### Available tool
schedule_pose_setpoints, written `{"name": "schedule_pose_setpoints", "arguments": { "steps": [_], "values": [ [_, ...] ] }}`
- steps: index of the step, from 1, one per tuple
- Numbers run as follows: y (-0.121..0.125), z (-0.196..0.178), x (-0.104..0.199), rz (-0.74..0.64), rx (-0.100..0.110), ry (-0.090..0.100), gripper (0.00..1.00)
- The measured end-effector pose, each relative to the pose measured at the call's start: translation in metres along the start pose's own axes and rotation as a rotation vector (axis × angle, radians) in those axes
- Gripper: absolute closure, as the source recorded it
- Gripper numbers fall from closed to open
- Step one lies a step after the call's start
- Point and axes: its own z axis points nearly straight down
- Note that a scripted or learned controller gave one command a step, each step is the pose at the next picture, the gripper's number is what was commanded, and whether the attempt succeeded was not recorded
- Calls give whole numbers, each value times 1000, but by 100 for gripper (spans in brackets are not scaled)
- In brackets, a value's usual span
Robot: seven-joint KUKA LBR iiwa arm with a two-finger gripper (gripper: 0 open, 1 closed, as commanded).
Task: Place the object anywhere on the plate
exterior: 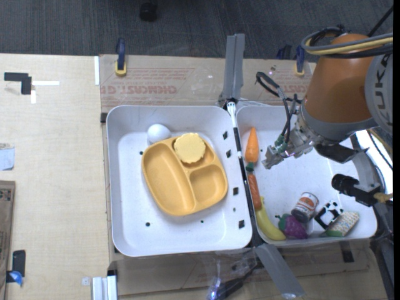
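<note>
The bench [50, 186] is a flat surface of pale, light-grained wood. On it sit two shallow white plastic bins with rounded corners, edge to edge. The left bin [122, 199] has a smooth matte floor. The right bin [284, 183] is of the same form; a grey strut [235, 67] stands behind the seam where the two bins meet.

The arm [340, 86] enters from the right, its bulbous orange band smooth and glossy, with black cables looped beside it. The gripper [274, 155], a small grey metal assembly, hangs over the upper left part of the right bin, just beside the carrot; whether its fingers stand apart or together cannot be told, and nothing is seen between them.

The plate [181, 183] is a yellow plastic tray with rounded edges and three moulded compartments, lying tilted in the left bin. A round yellow object with a scalloped rim [189, 147], shaped like a small tart, rests on the plate's upper compartment. A smooth white ball [158, 132] touches the plate's upper left rim.

In the right bin, a tapered orange carrot [251, 144] lies along the left wall. Below it lie a slim red-orange piece [254, 191], a curved yellow banana [269, 224], a knobbly purple item [295, 226], a small cylindrical can [304, 206] and a black-and-white piece [330, 214].
</note>
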Motion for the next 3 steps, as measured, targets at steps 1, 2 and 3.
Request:
{"name": "schedule_pose_setpoints", "arguments": {
  "steps": [1, 2, 3],
  "values": [
    [-45, 7, -45, 90, 0, 1, 100],
    [-21, 19, -24, 162, 0, 0, 100],
    [-32, 46, 19, -29, 0, 1, 100]
  ]
}}
